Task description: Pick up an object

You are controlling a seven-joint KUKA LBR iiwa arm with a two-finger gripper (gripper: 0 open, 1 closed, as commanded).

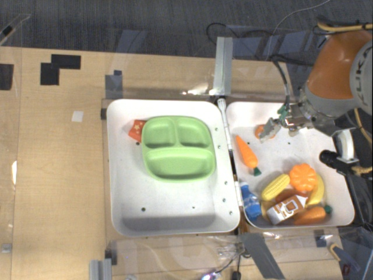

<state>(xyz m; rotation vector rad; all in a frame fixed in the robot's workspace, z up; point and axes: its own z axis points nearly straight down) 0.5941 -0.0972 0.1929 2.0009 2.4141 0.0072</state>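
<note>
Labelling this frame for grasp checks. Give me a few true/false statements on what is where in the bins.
1. The green tray lies in the left bin. True.
2. The carrot lies on the green tray. False: it lies in the right bin, near its left wall.
3. The gripper is over the right bin's upper part. True.
4. The corn lies alone in the left bin. False: it sits in the right bin's lower pile, beside the pumpkin.
5. A red piece pokes out at the tray's upper left. True.
</note>
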